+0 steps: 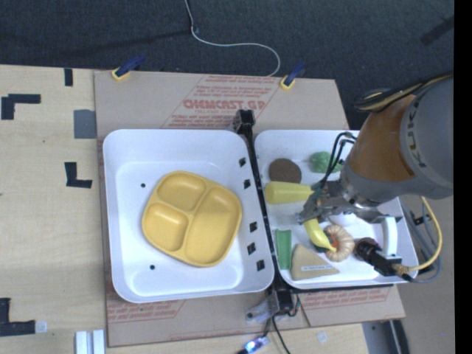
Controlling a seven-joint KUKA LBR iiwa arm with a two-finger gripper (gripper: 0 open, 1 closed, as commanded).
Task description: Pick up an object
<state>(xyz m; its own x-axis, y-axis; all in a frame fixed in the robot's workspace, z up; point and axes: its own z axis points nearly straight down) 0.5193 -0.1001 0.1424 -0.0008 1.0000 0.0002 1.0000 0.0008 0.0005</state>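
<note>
Nearest the lens, along the bottom of your view, ran the front edge of the cardboard sheet (221,102) on which both bins sat, its red printed lettering readable at the far side and a blue-and-yellow clip at each far corner. Starting from your left, the left bin (122,220) held a yellow divided plate (192,217), lying flat and slightly turned, roughly in the middle of the bin floor and clear of all four walls. A black divider with clips ran between the two bins. Moving right, the right bin (295,136) carried the pickable clutter: a green stick (282,249) lay against its left wall near the front, a pale wedge (313,262) sat just beside it toward the front edge, a yellow cylinder (287,192) lay across the left half, and a brown round piece (285,171) rested just behind that. Further right a green leafy piece (321,161) sat near the far wall, partly hidden by cables. A banana (317,234) and a tan shrimp-like curl (341,243) lay touching each other in the middle front. You had the gripper (317,209) down inside this bin, directly above the banana and just right of the yellow cylinder; I could not tell how its jaws stood, and nothing was visibly between them. The grey arm with its orange band (383,153) covered the bin's right side.
</note>
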